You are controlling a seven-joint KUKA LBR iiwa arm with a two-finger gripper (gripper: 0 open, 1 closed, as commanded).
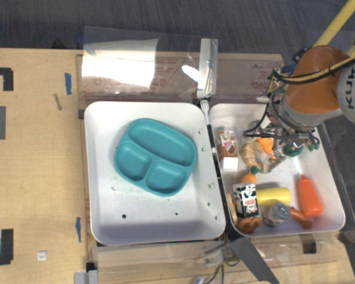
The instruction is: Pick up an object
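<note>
White bins: 2. Teal tray: 1. Tool over right bin; finger state unclear.

Teal divided tray in left bin

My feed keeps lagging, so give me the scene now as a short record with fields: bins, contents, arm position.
left bin: holds a teal divided plate
right bin: holds a pile of small toy foods
items, right bin: croissant, yellow block, orange bottle, cow-print carton, brown-and-white box
arm: over the right bin's far part
end effector: low among the items, beside the croissant
grasp: cannot tell from this view
</note>
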